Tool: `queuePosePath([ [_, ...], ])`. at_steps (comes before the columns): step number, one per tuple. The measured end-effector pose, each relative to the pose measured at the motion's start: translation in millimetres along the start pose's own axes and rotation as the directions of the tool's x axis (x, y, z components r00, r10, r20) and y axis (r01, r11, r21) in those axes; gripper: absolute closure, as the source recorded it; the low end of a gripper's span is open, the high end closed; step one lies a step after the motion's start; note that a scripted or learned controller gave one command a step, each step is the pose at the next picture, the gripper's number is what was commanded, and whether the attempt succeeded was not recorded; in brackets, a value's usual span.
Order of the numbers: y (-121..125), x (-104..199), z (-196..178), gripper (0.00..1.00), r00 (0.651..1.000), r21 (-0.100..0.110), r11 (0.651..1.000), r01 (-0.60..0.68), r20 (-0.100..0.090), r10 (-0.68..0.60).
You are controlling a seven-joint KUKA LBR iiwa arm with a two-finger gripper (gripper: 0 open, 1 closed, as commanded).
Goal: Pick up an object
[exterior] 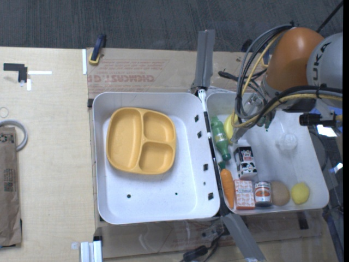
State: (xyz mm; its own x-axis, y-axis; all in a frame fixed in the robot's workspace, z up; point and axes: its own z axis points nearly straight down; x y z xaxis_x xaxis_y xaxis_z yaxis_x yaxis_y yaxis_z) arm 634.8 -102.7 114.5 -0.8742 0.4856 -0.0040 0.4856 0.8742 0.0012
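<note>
The right bin (313,146) holds several small items. A green bottle (220,138) lies along its left wall, with a yellow piece (229,126) just behind it. A black-and-white carton (246,161) stands mid-bin. Along the front edge sit a carrot (227,187), an orange box (244,194), a small can (263,193), a brown round fruit (280,192) and a lemon (300,192). A clear cup (287,142) lies on the bin floor. My gripper (259,113) hangs over the bin's back left part under a bundle of cables, above the yellow piece and bottle.
The left bin (109,201) carries a yellow divided plate (141,140). The arm's orange band (289,59) and cables (251,75) cover the right bin's back corner. A metal divider post (204,59) rises between the bins. A brown bag (8,184) lies at the far left.
</note>
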Motion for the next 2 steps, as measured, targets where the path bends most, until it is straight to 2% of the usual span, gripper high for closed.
queuePosePath([
  [1,-56,22,-38,0.0,0.981,0.0,0.981,0.196,0.0,-0.196],
  [2,5,-3,21,0.0,0.877,-0.001,0.877,0.48,0.003,-0.48],
])
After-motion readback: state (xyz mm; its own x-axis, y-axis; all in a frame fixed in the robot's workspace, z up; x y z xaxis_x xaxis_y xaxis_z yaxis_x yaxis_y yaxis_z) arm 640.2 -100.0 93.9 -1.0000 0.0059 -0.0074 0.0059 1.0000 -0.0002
